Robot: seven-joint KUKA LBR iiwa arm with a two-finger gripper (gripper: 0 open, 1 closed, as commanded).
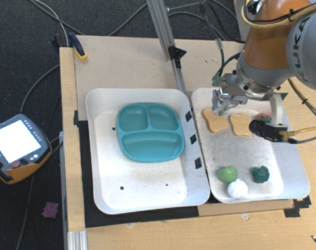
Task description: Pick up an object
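Two tan bread-like pieces lie at the back of the right bin [290, 160]: one [215, 122] on the left, the other [241, 124] beside it. My gripper [222, 107] hangs just above the left piece, close to its upper edge, with nothing visibly between its fingers. Near the bin's front lie a green apple-like object [227, 173], a white ball [237, 189] and a dark green object [260, 174].
The left bin [103, 191] holds a teal divided plate [149, 132]. A metal pole [163, 30] rises behind the bins. A black attachment [267, 130] with a cable hangs on the arm's right side over the right bin. A handheld pendant [14, 147] lies off the bench at left.
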